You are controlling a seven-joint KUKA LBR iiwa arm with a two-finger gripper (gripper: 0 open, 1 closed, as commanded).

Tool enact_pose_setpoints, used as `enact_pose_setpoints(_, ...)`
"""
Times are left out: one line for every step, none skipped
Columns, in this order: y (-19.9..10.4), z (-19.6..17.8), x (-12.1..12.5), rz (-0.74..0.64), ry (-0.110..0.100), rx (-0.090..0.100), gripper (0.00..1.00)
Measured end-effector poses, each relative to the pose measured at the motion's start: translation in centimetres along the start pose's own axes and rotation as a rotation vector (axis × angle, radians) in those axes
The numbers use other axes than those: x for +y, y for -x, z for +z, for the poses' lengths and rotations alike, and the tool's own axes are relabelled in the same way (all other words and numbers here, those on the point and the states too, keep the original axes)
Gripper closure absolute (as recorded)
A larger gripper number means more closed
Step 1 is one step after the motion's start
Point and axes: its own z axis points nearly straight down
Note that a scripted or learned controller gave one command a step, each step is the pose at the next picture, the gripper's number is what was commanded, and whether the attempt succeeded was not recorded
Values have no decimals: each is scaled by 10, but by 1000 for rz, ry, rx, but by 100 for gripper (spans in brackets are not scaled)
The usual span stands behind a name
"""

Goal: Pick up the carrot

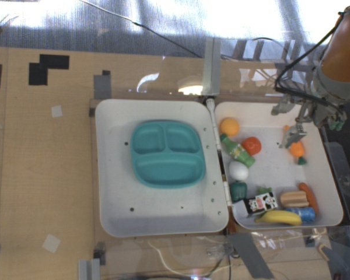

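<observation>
On the table (41, 174) sit two white bins side by side. The left bin (114, 209) holds a big teal plate (167, 153) with three parts. The right bin (274, 156) is full of toy food. The grey and orange arm (344, 51) comes in from the right, over the far right side of this bin. Its jaws (293, 134) hang just above the carrot (297, 151); I cannot tell how wide they are. The carrot lies near the right wall of the right bin. It looks short and orange, with its green end pointing to the near right. Close by are a yellow banana (279, 217), a bun (294, 199), a green bottle (237, 150), a red tomato (251, 145), an orange ball (229, 126) and a white egg (238, 170).
</observation>
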Motion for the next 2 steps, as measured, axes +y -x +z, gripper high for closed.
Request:
enact_pose_setpoints(36,107,-68,-56,3,9,0)
enact_pose_setpoints(54,148,-68,-101,-1,5,0)
